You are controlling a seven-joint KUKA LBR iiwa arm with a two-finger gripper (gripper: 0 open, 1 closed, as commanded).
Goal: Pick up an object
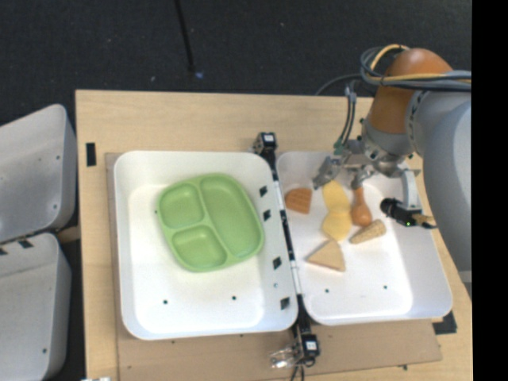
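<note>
My end effector [343, 173] hangs wide and unladen over the right bin's [413, 292] far side, just above the yellow piece [336, 209]. It looks light, stiff, smooth plastic; I'd pinch its narrow waist to avoid slipping.

A robotics lab: a wooden bench [198, 109] bearing two white bins [127, 236], a KUKA arm [413, 94], toy food [336, 209]
</note>
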